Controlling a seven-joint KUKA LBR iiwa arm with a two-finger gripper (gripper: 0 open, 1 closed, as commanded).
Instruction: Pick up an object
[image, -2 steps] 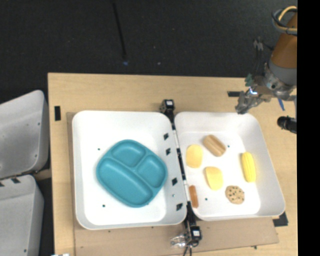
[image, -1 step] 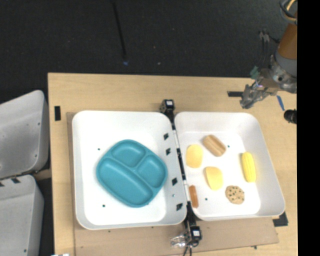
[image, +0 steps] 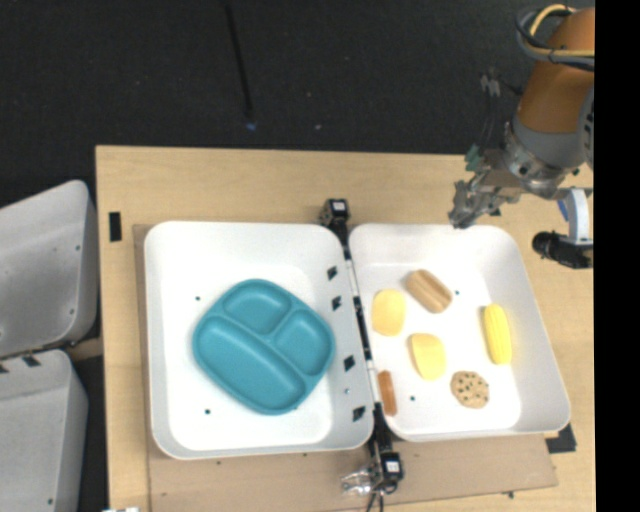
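Two white bins sit side by side on my worktop. My hand hangs above the far rim of the right bin, near its upper edge; whether it is spread or pressed together I cannot tell from up here. Nothing sits between it and the rim that I can make out. Just below the hand lies a brown bread roll, with a yellow piece beside it. Further below are a second yellow piece, a corn cob, a cookie and a small sausage. Well off to the hand's lower left, the left bin carries a teal divided plate.
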